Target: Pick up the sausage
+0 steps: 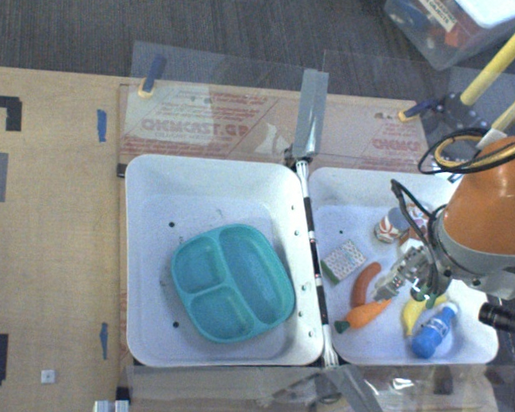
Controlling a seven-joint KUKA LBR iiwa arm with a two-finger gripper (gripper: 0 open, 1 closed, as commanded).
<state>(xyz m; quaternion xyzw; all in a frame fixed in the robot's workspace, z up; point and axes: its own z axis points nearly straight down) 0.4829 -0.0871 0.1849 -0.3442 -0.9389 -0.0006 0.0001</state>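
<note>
The sausage [365,284] is a reddish-brown link lying at a slant in the right bin [362,209], left of centre. My gripper [399,279] hangs just to the sausage's right, under the orange-banded wrist [488,210], close above the bin floor. Nothing can be seen held in it, and the sausage lies beside it on the floor.
An orange carrot [367,314] lies just below the sausage. A yellow banana [413,315] and a blue bottle [431,332] sit to the right. A checkered green block [343,259] and a small brown-and-white item [387,229] lie further back. The left bin [154,194] holds a teal divided plate [232,282].
</note>
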